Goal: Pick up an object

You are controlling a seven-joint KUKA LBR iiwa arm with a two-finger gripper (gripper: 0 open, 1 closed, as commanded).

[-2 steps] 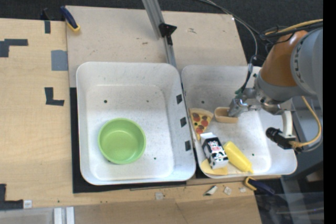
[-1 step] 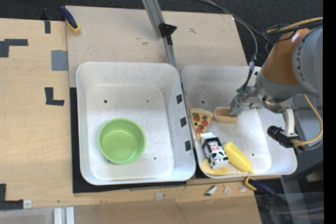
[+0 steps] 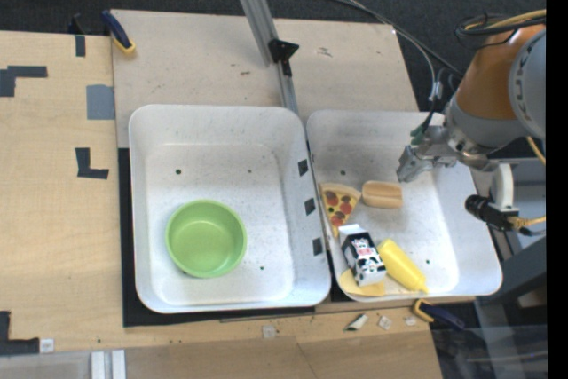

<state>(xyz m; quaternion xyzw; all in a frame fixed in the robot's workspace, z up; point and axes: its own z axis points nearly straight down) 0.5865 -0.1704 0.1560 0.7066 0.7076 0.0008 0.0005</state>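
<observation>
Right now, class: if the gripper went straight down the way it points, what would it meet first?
Probably the bread roll, lying just below the gripper in the right bin. Depth is unclear, so it may land on bare bin floor beside it.

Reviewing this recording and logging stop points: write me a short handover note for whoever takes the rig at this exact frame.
Gripper: over the right bin, above and right of the bread roll; nothing seen between its fingers.
Right bin: pizza slice beside the roll; black-and-white carton and yellow object near the front.
Left bin: green bowl.
Done: nothing picked up yet.
Left: descend on one object, probably the roll as it is nearest, grasp and lift.
</observation>
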